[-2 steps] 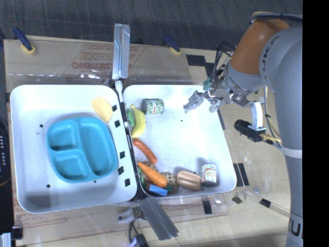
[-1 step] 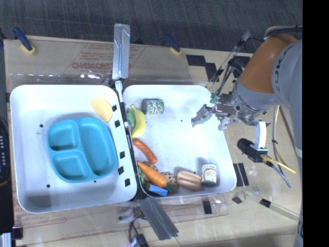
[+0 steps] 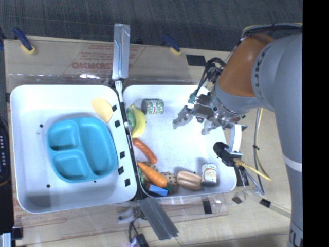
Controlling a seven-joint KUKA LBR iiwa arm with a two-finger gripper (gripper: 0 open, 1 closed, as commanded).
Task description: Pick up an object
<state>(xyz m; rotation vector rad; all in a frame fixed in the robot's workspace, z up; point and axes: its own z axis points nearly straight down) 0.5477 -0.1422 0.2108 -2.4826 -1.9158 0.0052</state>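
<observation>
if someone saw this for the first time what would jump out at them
Probably the bright blue divided tray lying in the left bin, with a pale yellow piece at its upper right corner. Next, the big grey arm with its orange band reaching in from the right, its gripper open over the right bin. Along that bin's left and near edges runs a line of toy food: a banana, a carrot and two small cans.

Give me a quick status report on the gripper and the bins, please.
Gripper open, above bare floor of right bin, holding nothing. Green can nearest, lying on its side to its left. Nothing between them.
</observation>
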